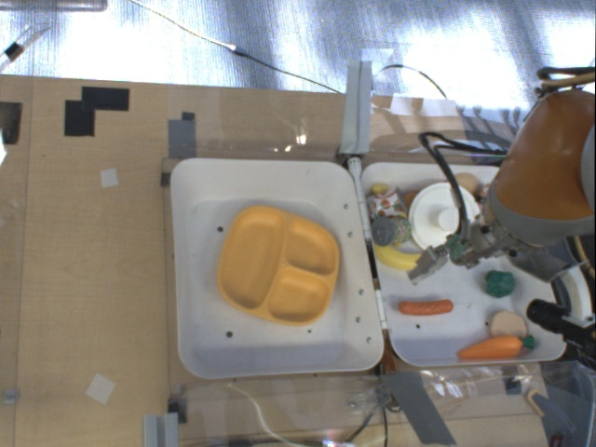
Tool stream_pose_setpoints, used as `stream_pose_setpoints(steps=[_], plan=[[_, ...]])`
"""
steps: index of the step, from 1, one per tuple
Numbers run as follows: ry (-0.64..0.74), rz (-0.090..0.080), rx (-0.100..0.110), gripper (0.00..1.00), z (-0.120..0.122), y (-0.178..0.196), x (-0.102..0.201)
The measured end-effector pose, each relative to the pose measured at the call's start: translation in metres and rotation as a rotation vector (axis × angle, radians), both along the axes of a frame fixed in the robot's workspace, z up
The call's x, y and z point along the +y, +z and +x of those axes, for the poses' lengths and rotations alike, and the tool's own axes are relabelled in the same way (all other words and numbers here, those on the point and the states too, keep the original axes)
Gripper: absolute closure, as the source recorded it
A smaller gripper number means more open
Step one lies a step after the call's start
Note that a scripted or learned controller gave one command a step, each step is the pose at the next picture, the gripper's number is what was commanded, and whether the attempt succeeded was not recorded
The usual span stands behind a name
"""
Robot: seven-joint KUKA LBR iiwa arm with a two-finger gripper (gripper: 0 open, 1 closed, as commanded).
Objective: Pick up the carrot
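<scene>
The carrot (491,347) is orange with a small green end at its right. It lies flat near the front edge of the right bin (410,343). My gripper (430,263) hangs over the middle of that bin, above a yellow banana (396,257). It is well up and to the left of the carrot and apart from it. Nothing shows in its grasp. The grey arm with its orange band (549,166) covers the bin's far right part.
Around the gripper in the right bin lie a red sausage (426,307), a green vegetable (499,283), a beige piece (507,323), a white round dish (436,214) and a printed can (386,203). The left bin (200,343) holds a yellow divided plate (277,264).
</scene>
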State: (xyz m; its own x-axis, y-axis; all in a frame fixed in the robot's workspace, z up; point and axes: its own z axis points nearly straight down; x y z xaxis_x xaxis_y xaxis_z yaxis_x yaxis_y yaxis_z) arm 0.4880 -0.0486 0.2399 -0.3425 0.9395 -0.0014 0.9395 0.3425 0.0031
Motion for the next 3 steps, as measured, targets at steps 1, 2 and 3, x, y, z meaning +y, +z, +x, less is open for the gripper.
stream_pose_setpoints(steps=[1,2,3], plan=[[0.51,-0.001,-0.001,0.0,0.0,-0.055,0.046],[1.006,-0.005,-0.003,0.0,0.004,-0.054,0.012],[1.008,-0.008,-0.012,1.0,0.006,-0.042,0.014]])
